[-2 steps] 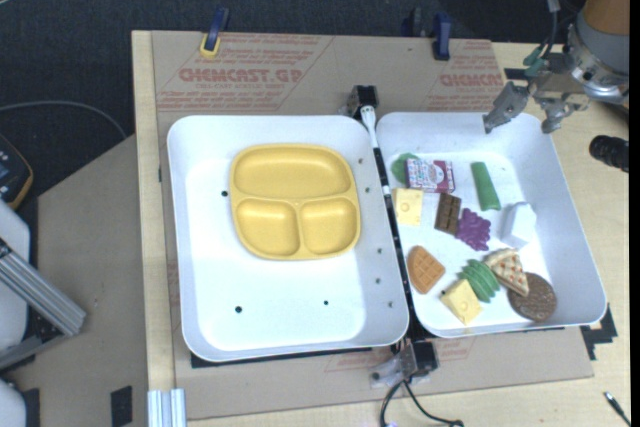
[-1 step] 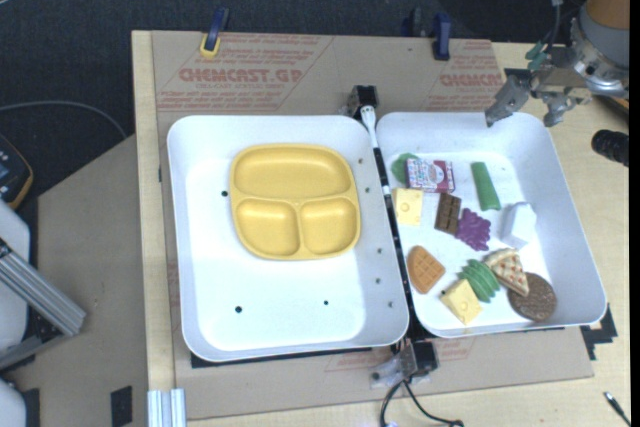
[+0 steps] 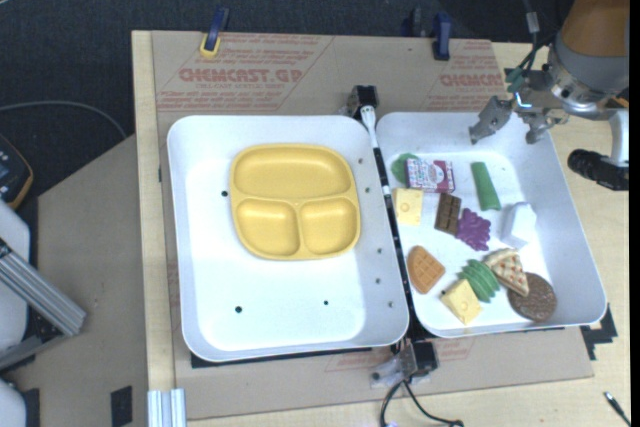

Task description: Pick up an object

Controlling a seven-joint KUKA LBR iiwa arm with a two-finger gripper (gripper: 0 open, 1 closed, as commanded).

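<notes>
In the right bin [image 3: 575, 245], a cluster of small toy food pieces is lying on the white floor: a pink and white carton [image 3: 432, 175] with a green leaf [image 3: 402, 167] peeking out from under its left edge, a green stick [image 3: 485, 185] lying lengthwise just to its right, a yellow cheese cube [image 3: 408, 206], a brown chocolate bar [image 3: 448, 211], a purple grape bunch [image 3: 474, 229], a pale grey block [image 3: 515, 220], an orange waffle-textured cookie [image 3: 426, 268], a second cheese wedge [image 3: 461, 300] touching a dark green vegetable [image 3: 481, 279], a pizza slice [image 3: 507, 269] and a round brown patty [image 3: 535, 296]. The end effector [image 3: 515, 123] is hovering over the far right corner of this bin, its two fingers standing spread wide with nothing between them; one fingertip is sitting near the bin's back edge and the other closer to the right wall. The green stick is lying nearest to it, just below and slightly left, apart from both fingers, while the remaining pieces are lying further toward the near side of the bin. The left bin [image 3: 200, 305] is carrying a yellow three-compartment tray [image 3: 295, 199], well apart from the end effector. Both bins are sitting side by side on the worktop [image 3: 160, 75], touching along their inner edges.
</notes>
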